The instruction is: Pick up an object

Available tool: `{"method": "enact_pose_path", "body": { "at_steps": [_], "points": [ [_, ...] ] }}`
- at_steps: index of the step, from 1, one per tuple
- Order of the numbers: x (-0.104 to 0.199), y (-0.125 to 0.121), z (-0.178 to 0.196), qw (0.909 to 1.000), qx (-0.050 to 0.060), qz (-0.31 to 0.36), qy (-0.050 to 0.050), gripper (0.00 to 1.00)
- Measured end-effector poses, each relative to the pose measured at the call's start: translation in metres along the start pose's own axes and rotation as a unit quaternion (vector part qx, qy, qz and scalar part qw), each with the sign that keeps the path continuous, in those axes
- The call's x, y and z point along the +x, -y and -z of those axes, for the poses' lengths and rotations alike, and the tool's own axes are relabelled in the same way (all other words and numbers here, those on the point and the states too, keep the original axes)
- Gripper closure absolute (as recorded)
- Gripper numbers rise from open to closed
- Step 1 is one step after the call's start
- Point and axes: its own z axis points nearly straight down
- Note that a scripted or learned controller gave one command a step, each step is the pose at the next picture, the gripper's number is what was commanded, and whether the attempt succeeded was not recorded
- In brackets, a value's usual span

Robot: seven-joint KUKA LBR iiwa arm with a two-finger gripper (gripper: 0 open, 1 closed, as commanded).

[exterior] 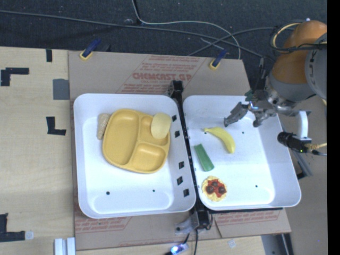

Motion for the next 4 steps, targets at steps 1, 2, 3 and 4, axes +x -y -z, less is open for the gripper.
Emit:
{"method": "enact_pose_path", "body": {
  "at_steps": [1, 2, 3, 4],
  "points": [
    [0.0, -0.003, 0.009, 1.0, -0.007, 0.002, 0.001, 0.0],
    [0.008, 0.004, -0.05, 1.0, -0.004, 0.002, 0.001, 0.0],
    [0.009, 0.004, -0.103, 1.0, -0.006, 0.002, 0.001, 0.0],
    [0.01, 0.003, -0.091, 1.0, -0.006, 0.002, 0.001, 1.0]
  ]
}}
